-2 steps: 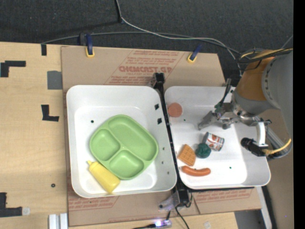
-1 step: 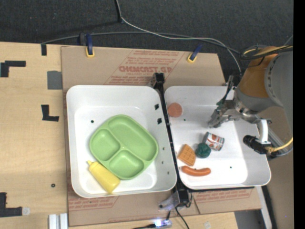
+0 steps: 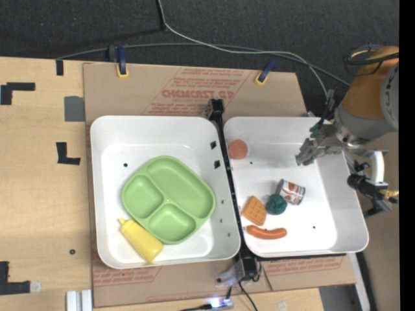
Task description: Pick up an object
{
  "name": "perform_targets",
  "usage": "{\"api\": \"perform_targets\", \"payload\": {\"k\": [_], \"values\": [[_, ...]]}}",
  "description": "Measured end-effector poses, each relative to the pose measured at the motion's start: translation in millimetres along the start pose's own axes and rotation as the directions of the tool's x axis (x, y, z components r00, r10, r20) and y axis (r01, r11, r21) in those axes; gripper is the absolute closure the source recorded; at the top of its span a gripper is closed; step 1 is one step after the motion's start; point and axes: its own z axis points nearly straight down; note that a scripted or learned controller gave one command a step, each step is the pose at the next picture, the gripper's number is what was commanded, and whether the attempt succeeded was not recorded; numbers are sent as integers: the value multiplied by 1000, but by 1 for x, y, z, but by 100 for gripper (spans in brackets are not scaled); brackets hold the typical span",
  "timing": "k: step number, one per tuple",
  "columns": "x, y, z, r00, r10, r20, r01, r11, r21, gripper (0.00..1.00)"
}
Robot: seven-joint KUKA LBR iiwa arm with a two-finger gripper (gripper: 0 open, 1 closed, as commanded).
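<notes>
A: Camera view: the claw [image 3: 307,155] hovers over the right bin [image 3: 343,238]; its state is unreadable.
B: The can [image 3: 292,192] touches the green toy [image 3: 276,205], so a grab may slip.
</notes>
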Motion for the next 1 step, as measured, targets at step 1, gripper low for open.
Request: {"api": "perform_targets", "payload": {"k": [1], "values": [[1,2,-64,1000,-1,0,1,1000,-1,100]]}}
